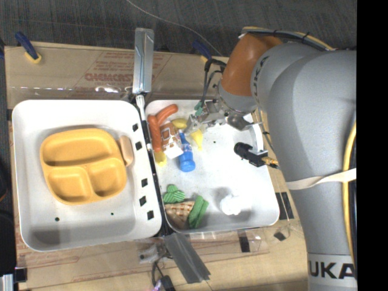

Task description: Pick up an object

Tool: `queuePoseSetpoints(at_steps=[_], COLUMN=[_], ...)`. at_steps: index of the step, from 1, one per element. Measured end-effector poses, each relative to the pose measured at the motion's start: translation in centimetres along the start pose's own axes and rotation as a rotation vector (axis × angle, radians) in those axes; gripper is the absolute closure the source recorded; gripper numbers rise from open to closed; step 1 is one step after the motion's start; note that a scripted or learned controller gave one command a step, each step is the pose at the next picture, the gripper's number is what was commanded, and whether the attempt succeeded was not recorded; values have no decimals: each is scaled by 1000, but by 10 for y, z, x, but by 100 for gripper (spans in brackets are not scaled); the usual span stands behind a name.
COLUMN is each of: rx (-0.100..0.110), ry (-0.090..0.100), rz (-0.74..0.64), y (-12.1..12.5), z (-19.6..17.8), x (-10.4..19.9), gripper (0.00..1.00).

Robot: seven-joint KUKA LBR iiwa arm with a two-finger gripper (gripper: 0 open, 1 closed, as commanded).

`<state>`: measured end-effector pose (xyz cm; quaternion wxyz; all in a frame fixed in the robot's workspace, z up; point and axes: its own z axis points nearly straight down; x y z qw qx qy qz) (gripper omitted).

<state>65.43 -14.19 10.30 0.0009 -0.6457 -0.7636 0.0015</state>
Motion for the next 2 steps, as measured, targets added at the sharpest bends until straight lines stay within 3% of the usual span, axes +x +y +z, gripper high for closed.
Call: queuePoseSetpoints(at_steps=[1, 2], rx=[-12, 0], ry=[1, 2], rz=[77, 99], y=[17, -7], z=[-95, -110], x=[70, 64], gripper=[100, 100])
